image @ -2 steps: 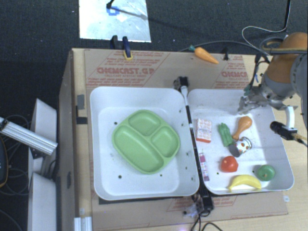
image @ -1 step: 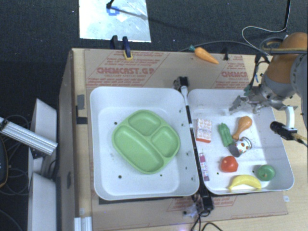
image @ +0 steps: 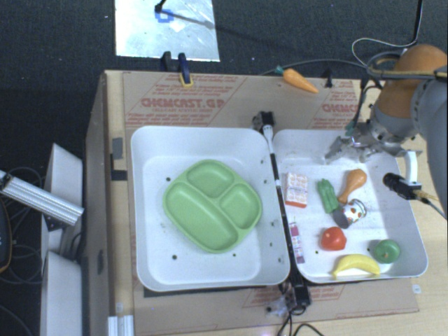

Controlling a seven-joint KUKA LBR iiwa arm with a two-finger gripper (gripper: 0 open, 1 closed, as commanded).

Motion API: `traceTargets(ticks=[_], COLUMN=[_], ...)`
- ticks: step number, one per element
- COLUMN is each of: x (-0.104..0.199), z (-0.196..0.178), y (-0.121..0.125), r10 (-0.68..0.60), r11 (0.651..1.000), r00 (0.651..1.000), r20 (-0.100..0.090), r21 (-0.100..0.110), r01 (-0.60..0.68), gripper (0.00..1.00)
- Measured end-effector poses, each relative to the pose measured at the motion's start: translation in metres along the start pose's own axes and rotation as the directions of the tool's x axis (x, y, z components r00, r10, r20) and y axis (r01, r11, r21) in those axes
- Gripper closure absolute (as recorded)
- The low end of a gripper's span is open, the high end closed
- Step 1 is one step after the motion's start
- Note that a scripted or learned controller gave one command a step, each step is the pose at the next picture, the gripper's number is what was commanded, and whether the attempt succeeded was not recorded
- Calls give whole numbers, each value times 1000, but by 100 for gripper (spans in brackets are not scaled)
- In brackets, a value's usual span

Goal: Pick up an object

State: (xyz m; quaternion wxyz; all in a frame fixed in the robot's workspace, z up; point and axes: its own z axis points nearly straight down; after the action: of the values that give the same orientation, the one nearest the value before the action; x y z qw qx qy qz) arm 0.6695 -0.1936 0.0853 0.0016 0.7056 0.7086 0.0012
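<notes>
- My gripper [image: 341, 148] hovers at the 12 o'clock end of the right shallow white plastic bin [image: 409, 226]; its fingers look spread apart, with nothing between them.
- Below it, toward 6 o'clock, lie an orange-brown drumstick toy [image: 353, 182], a green plastic pickle-shaped piece [image: 326, 194], a round red tomato toy [image: 334, 239] and a curved yellow banana toy [image: 356, 264].
- The left white bin [image: 150, 208], at 9 o'clock, holds a light-green divided plastic plate [image: 213, 205].

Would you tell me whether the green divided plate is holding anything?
Empty: the green divided plate lies in the left bin, its compartments bare.
</notes>
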Motion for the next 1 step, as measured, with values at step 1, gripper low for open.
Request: traceTargets(ticks=[1], x=[-10], z=[-1], y=[0], r10=[1], r11=[1000], r00=[1000], r20=[-3], r21=[2], r01=[-1], gripper=[0])
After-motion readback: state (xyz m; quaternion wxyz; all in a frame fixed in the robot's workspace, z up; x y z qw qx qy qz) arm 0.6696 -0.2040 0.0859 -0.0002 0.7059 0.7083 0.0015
